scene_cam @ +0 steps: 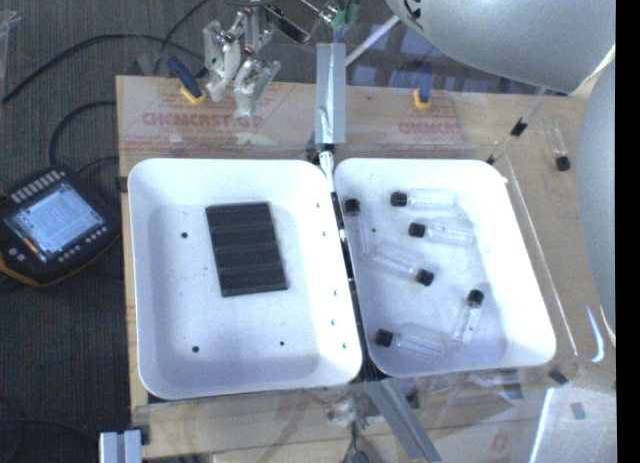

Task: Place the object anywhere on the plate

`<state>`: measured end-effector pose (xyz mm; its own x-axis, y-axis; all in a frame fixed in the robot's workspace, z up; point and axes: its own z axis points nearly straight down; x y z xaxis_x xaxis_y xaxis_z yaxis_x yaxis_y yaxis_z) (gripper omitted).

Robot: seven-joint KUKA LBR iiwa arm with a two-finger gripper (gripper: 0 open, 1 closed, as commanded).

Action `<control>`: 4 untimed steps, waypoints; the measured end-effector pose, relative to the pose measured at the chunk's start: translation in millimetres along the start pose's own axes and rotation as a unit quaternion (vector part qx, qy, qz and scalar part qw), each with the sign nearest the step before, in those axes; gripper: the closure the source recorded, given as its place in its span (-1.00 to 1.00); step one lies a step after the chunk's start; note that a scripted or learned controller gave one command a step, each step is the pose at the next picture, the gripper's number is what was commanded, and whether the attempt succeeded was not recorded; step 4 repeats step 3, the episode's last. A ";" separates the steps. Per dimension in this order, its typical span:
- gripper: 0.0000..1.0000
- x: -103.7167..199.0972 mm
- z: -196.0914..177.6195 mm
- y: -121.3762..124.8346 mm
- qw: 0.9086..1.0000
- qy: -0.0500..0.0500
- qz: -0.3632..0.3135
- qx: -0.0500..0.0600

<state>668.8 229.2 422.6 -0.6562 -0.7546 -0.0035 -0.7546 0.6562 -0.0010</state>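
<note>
The gripper (240, 76) hangs in the upper left of the frame, above the bench's far edge and beyond the two bins. Its two pale fingers (217, 63) point downward with a narrow gap between them, and nothing sits in that gap; the jaws are slightly apart and hold nothing. Cables loop above the gripper, and the grey arm (500, 11) fills the upper right corner.

The left bin (150, 281) takes up the centre left of the frame. A dark rectangular plate (246, 248) with ridged bands lies flat on its floor, a little above and left of the bin's middle, with nothing on it.

The right bin (520, 251) sits just beside the left one, their rims touching down the middle of the frame. Several clear vials with black caps (440, 230) lie scattered on its floor: two near the upper middle, one by the left wall, one at the centre, one toward the right, and one near the lower left. All of them lie on their sides, well apart from the plate and from the gripper.

A handheld control pad (52, 226) with a lit screen rests at the left edge of the frame, off the bench.
</note>
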 end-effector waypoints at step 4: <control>1.00 -0.6 -22.8 0.0 0.988 -0.005 -0.154 -0.001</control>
